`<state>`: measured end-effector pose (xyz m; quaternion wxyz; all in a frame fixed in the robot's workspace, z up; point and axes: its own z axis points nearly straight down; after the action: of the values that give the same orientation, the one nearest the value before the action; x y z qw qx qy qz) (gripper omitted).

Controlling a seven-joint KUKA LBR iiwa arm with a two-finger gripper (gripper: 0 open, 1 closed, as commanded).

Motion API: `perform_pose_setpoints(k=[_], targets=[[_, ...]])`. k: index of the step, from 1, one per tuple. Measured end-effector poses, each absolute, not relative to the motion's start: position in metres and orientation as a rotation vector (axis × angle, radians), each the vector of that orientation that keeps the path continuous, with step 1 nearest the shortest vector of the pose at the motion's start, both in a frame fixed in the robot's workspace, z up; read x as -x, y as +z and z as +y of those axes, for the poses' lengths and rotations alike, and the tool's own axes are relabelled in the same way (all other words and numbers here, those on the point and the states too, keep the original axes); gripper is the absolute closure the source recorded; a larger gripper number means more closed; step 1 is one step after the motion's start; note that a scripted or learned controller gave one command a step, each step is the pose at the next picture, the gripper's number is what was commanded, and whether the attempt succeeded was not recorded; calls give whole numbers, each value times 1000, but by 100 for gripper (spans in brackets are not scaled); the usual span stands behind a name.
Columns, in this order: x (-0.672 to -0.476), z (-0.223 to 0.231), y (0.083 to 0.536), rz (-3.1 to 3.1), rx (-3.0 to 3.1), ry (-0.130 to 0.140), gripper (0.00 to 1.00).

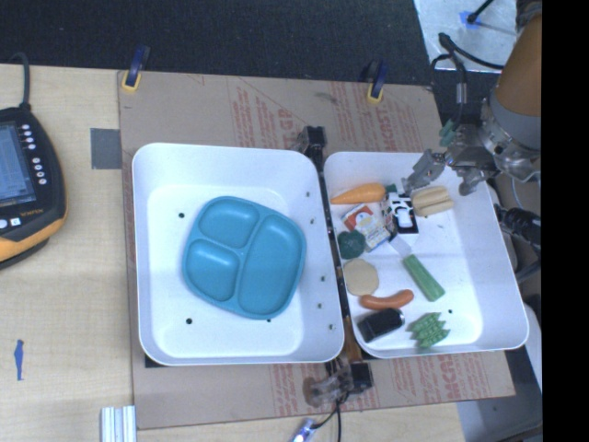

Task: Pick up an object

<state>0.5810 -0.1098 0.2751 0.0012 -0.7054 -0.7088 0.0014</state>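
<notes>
My gripper (448, 175) hangs over the far part of the right bin (497, 274), fingers spread open with nothing between them. A tan block (431, 201) lies just in front of the fingertips, apart from them. Beside the block sit a black-and-white piece (402, 214), a red-and-white packet (366, 220) and an orange carrot (359, 193). Nearer the front lie a dark green ball (351, 244), a tan disc (361, 277), a green cylinder (423, 277), an orange-red sausage (386, 299), a black block (380, 323) and a green leafy piece (428, 330).
The left bin (156, 247) holds a blue divided plate (244, 256). A black and orange pendant (23, 182) lies on the bench at the far left. Clamps (135, 67) pin the cardboard at the back edge.
</notes>
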Motion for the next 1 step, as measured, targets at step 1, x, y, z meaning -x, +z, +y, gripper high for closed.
perform_pose_setpoints(k=[1], targets=[[-583, -130, 164, -2223, 2214, 9, 0]])
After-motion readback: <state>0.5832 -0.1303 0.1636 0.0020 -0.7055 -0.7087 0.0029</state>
